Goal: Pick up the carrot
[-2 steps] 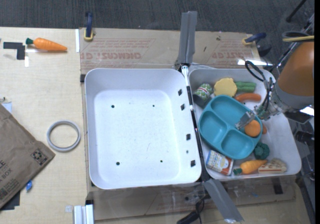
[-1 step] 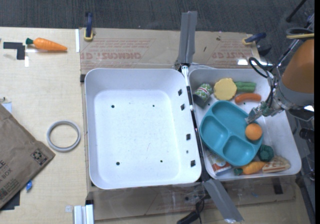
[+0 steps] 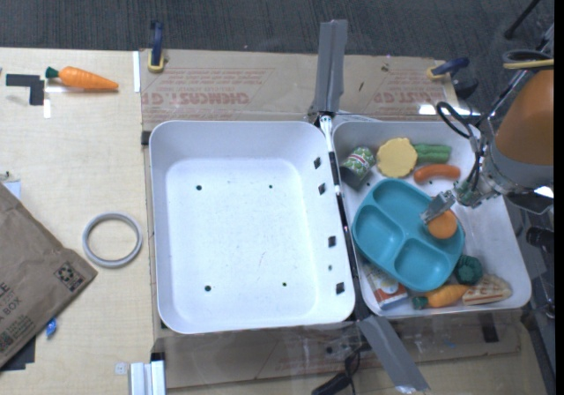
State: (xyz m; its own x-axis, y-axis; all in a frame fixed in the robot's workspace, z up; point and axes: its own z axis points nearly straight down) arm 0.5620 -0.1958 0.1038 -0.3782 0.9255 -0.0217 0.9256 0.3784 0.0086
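So far the pick is undone: we log the carrot (image 3: 443, 296) lying at the right bin's (image 3: 516, 254) near edge, past the tray (image 3: 397, 230), while the gripper (image 3: 439, 207) hangs over an orange ball (image 3: 443, 227), claw state unreadable.

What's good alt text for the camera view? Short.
Gripper hovers over a blue tray in the right bin, beside an orange ball. A carrot lies at the tray's near edge; another carrot lies on the bench far left.
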